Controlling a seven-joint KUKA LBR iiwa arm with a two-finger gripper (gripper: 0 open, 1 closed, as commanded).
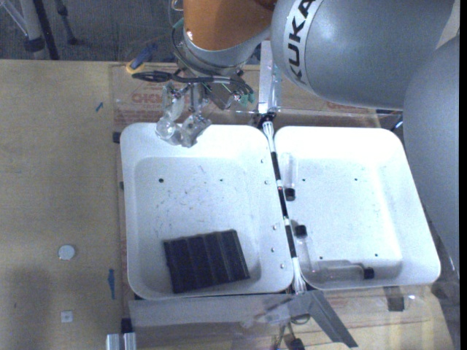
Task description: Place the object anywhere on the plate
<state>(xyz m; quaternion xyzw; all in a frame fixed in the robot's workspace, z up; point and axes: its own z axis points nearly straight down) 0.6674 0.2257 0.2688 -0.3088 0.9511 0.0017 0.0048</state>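
A dark, ribbed rectangular plate [206, 260] lies flat on the floor of the left bin [146, 166], near its front wall. My gripper [180, 128] hangs over the bin's back rim, towards the back left corner and well away from the plate. It points down from the orange-banded wrist [219, 20]. I cannot make out any object in the gripper, and no loose object shows on the floor of either bin.
The right bin [350, 195] sits beside the left one, with small black clips [290, 193] along the shared divider and a clear piece [336, 270] at its front wall. The big grey arm [365, 35] covers the upper right. Bare wooden bench [58, 195] lies to the left.
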